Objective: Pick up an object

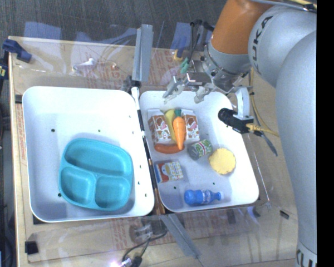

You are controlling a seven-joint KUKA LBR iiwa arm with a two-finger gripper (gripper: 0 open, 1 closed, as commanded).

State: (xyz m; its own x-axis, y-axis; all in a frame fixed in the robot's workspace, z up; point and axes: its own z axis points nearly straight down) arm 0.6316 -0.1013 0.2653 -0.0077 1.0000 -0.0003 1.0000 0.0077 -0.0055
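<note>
Pincer (pixel 186 90) spread apart, holding nothing, above far edge of right bin (pixel 250 174); carrot (pixel 179 131) just below it, blue bottle (pixel 201 197) near front.

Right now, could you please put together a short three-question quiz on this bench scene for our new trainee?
1. True or false: the blue divided tray lies in the same bin as the carrot.
2. Which item lies nearest the front rim of the right bin?
A. yellow round piece
B. blue bottle
C. small can
3. Fill in: the tool hovers over the ____ end of the right bin, with nothing seen between its fingers.

Key
1. False: the tray is in the left bin, the carrot in the right.
2. B
3. far
</note>
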